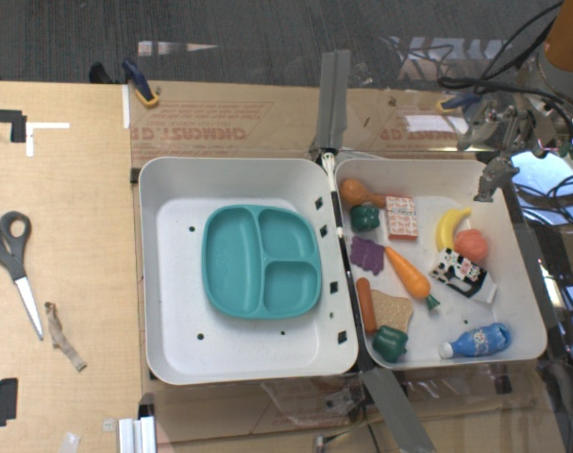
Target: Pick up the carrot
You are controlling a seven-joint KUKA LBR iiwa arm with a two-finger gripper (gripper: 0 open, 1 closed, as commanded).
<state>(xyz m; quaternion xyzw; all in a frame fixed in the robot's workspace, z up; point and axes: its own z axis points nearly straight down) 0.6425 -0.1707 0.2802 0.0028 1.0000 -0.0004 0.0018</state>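
The carrot [408,273] is orange with a small green tip and lies slantwise in the middle of the right bin [524,281], its tip pointing to the lower right. It lies free, between a purple grape bunch [366,253] and a black-and-white carton [459,274]. My gripper [492,170] hangs above the bin's far right corner, well above and to the right of the carrot, with nothing seen in it.
Around the carrot lie a banana [449,226], a peach [471,245], a red box [400,217], a green pepper [364,217], a sausage [364,306], a bread slice [393,309] and a blue bottle [477,342]. The left bin [163,253] holds a teal divided plate [262,260]. Scissors [12,258] lie on the bench.
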